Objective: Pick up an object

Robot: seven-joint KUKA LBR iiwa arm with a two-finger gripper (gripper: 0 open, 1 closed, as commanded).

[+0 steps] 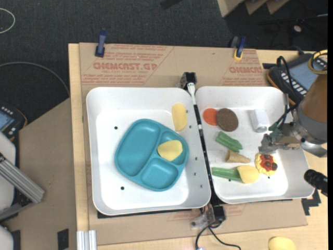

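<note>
Over right bin [229,94]: gripper [267,149] above red-yellow toy [266,163]; jaws' spread impossible to tell

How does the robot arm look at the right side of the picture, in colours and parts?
The arm shows a broad orange band above a grey wrist section. Thin dark cables loop beside it. Its claw is small, of grey and dark metal parts.

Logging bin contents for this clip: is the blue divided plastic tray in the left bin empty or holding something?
Holding something. The blue divided tray lies flat in the left white bin, with a pale yellow rounded piece in its right-hand compartment.
</note>
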